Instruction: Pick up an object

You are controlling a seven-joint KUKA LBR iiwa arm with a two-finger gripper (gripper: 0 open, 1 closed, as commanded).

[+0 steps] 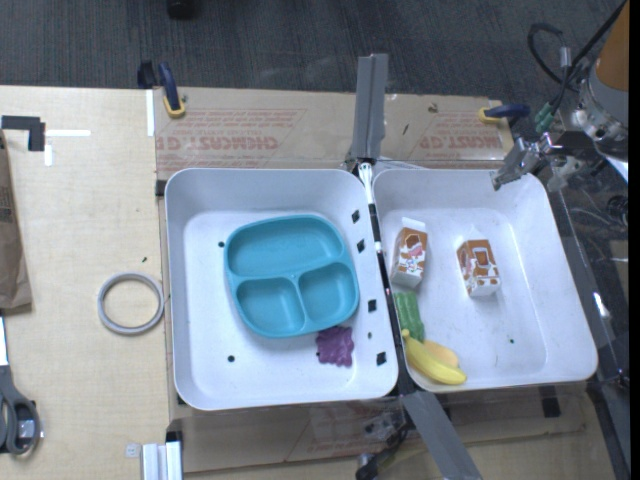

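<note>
Two cartons (411, 256) (479, 267) lie lengthwise up-frame in the right bin (530, 358); tool (520, 164) hovers upper right, grip unreadable.

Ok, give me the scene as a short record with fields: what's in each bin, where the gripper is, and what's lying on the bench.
left bin: teal divided tray, with a purple grape bunch touching its lower right corner
right bin: two small cartons apart from each other, a green item and a banana by the lower left wall
gripper: over the right bin's upper right corner, nothing seen between its fingers
bench: tape ring left of the bins, scissors at the lower left edge
</note>
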